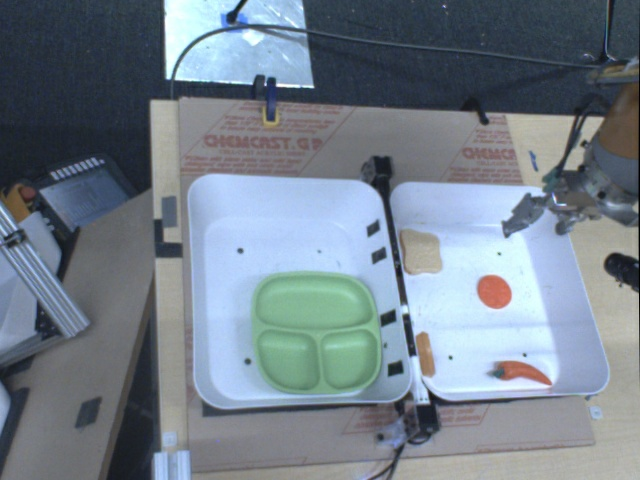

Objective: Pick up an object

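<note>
My gripper [540,213] hangs open and empty over the upper right of the right bin [570,268]. Below lie a bread slice [421,252], red disc [494,291] and orange carrot [521,372]. Brown cardboard [330,138] underlies both bins; dark carpet [80,58] lies beyond.

Left bin [215,268]: held a green divided plate [317,331].
Right bin [560,308]: held a bread slice [421,252], red disc [494,291], orange carrot [522,372].
Gripper [540,214]: hung over the right bin's far edge, fingers spread.

2 white bins [215,208], light green divided plate [317,332], tan bread slice [421,252], red-orange disc [494,291], orange carrot [522,372]
</note>
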`<state>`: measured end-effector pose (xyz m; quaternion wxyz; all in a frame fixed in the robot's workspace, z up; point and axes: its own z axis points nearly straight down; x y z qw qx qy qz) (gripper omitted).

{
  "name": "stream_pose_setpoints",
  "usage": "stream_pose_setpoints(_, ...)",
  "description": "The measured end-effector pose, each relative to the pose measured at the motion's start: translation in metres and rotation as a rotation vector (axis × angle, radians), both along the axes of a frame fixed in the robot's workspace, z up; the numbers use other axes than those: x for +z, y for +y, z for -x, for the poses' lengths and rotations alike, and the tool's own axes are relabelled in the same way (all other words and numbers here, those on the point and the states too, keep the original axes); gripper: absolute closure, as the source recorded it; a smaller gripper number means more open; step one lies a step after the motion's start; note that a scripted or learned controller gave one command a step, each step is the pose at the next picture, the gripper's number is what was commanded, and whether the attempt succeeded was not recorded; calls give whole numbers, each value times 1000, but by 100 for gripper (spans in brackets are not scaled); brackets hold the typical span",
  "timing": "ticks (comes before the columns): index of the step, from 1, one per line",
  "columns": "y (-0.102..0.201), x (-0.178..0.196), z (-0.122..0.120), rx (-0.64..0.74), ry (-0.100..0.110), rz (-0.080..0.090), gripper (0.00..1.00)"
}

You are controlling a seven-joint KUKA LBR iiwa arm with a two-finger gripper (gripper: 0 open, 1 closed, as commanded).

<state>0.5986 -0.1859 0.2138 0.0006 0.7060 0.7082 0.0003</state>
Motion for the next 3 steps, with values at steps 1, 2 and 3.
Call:
stream_pose_setpoints(1, -5, -48, -8, -1, 2, 0, 0)
stream_pose_setpoints(2, -8, -102, -17, 1, 3, 0, 0)
stream_pose_setpoints(3, -8, -130, -17, 1, 2, 0, 0)
